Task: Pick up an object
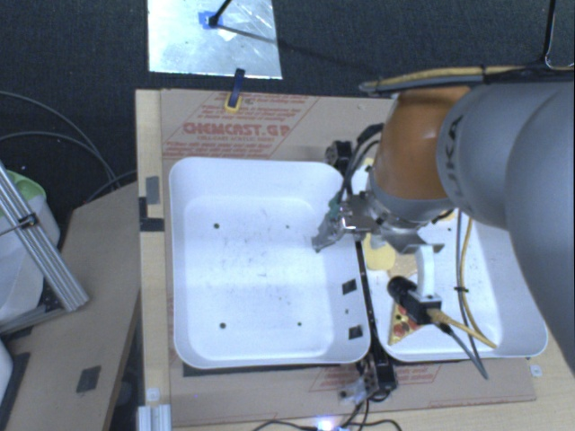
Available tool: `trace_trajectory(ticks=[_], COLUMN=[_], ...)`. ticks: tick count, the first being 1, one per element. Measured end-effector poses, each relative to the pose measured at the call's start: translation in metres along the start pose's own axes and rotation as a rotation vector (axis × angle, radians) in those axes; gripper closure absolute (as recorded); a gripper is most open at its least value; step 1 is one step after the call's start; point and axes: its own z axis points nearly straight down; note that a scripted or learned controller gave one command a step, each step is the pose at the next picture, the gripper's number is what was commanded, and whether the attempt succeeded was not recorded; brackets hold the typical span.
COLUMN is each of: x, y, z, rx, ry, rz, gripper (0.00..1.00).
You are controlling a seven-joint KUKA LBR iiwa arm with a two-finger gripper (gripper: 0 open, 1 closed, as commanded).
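Note:
My gripper [325, 233] hangs over the right edge of the left white bin [211, 339], just inside its wall. Nothing shows in its grasp. In the right bin [512, 335], below the wrist, lies a pale yellow object [381, 258], partly hidden by the arm. Nearer the front of that bin lies a red and yellow wedge like a pizza slice [400, 328]. The large grey arm with its orange band [418, 155] covers most of the right bin.
Both bins rest on a cardboard sheet [238, 124]. A yellow cable [463, 317] loops from the wrist across the right bin. A metal plate [211, 25] lies on the dark floor behind; an aluminium frame [36, 250] stands at left.

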Motion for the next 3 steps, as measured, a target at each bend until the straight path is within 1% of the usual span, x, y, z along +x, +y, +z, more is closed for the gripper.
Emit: trace_trajectory(ticks=[1,2,3], x=[0.042,0.089,0.098], y=[0.069,0.064,0.088], z=[0.017,-0.157,0.039], rx=[0.0,-0.011,0.018], ry=[0.0,0.004,-0.005], rz=[0.004,0.001,0.009], gripper=[0.0,0.0,0.0])
